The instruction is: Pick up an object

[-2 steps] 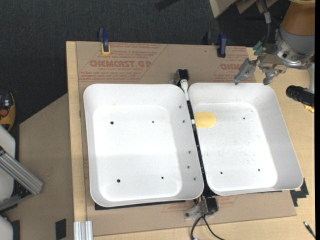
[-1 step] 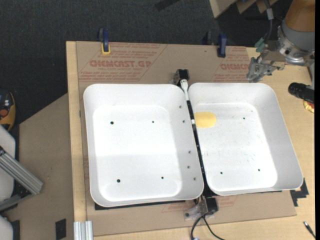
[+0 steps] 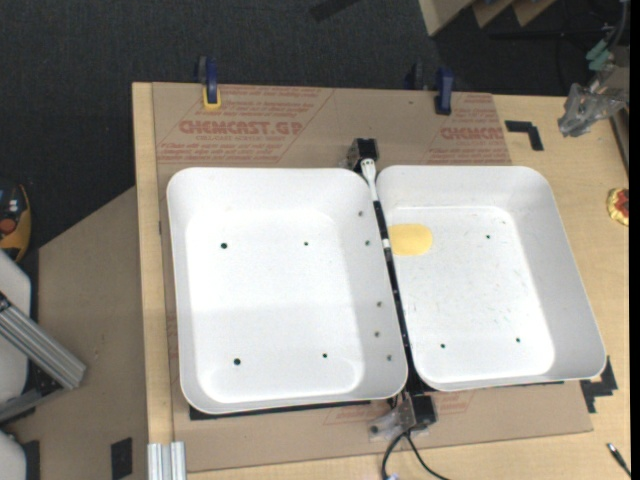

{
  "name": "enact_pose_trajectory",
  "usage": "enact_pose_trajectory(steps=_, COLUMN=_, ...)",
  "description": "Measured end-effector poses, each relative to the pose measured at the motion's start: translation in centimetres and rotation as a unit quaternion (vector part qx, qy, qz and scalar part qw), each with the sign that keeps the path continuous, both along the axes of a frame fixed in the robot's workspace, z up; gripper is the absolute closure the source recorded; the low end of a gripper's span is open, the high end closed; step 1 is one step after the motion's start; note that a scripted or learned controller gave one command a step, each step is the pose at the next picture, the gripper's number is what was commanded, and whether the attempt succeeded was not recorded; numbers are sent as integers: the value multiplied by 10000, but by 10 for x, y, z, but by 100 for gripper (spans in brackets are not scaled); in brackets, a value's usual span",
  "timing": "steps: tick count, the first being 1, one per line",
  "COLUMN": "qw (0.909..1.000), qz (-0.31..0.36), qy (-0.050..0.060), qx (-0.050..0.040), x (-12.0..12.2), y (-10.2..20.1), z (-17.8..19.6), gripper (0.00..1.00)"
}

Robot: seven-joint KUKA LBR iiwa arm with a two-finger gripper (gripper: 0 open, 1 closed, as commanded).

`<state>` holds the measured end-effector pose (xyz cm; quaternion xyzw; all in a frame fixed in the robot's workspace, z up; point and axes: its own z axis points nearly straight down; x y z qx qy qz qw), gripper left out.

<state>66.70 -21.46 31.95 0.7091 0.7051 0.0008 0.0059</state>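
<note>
A small flat yellow object (image 3: 410, 239) lies in the right bin (image 3: 540, 268), near that bin's left wall and toward its far side. It rests alone on the white floor of the bin.
The left bin (image 3: 200, 268) sits beside the right one on a brown board (image 3: 250, 118) held by two clamps (image 3: 209, 80) at the far edge. A black divider strip (image 3: 385, 258) runs between the bins. Metal hardware (image 3: 590, 103) stands at the far right.
</note>
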Motion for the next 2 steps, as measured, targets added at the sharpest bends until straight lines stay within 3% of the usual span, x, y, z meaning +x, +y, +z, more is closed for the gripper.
enact_pose_trajectory(steps=1, qw=9999, qz=57, qy=81, qx=54, x=-8, y=86, z=-74, gripper=100)
enact_pose_trajectory(steps=2, qw=10000, qz=39, qy=18, qx=31, x=-17, y=99, z=-26, gripper=100)
